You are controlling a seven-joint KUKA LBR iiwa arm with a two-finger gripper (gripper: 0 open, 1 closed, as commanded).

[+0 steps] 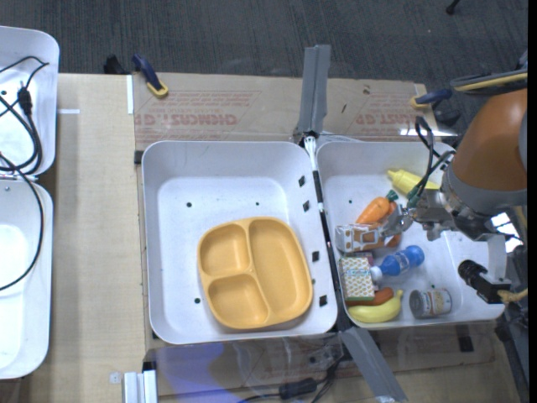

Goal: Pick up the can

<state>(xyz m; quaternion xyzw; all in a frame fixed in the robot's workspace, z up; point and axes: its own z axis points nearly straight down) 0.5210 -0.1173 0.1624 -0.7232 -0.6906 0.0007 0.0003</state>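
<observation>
The can (430, 302) lies on its side near the front right corner of the right bin (470, 313), silver with a pale label. My gripper (408, 219) hangs over the middle of that bin, close to an orange carrot (375, 211) and a small carton (359, 238). It is well behind the can and apart from it. I see nothing held in the gripper.
A blue bottle (399, 261), a patterned box (357, 277), a banana (375, 311) and a yellow bottle (402, 179) share the right bin. The left bin (168, 225) holds a yellow divided plate (252, 273).
</observation>
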